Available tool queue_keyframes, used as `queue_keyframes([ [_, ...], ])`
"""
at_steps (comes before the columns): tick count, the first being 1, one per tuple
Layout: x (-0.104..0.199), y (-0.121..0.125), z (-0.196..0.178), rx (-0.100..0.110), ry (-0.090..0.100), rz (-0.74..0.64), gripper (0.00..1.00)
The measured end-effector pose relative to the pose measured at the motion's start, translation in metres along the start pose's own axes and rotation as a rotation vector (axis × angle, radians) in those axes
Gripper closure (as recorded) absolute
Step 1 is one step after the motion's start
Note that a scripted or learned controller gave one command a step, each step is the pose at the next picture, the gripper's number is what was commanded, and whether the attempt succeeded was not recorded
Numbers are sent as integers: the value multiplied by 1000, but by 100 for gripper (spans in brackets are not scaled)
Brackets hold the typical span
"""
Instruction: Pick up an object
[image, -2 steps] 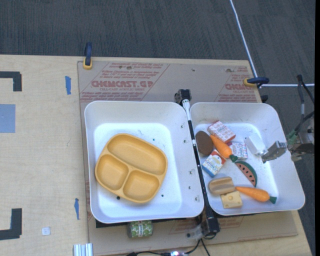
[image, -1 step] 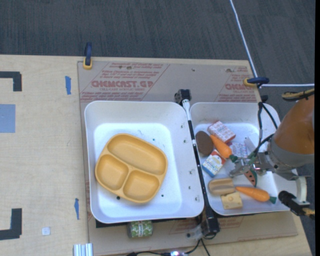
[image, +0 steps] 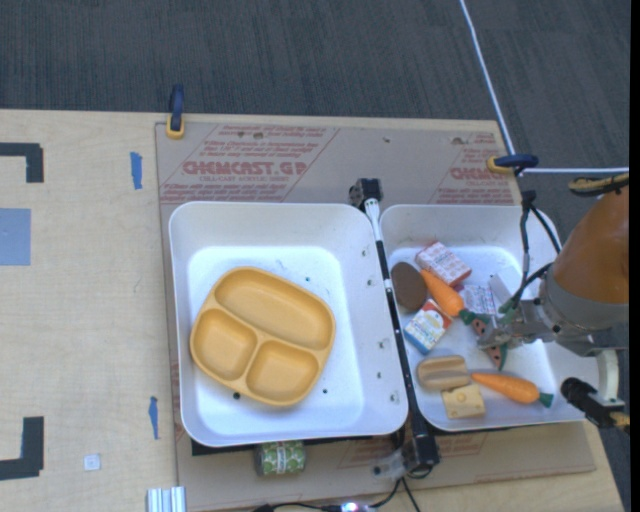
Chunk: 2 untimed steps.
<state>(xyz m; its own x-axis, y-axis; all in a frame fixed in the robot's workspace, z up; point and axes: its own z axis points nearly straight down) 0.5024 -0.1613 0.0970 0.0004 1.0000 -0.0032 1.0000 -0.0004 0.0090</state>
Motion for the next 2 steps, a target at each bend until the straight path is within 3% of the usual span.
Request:
queue_keyframes([
  [1,78,-16,-88,7,4,-2,100],
  [2,136,-21,-105,5,3,-2,100],
])
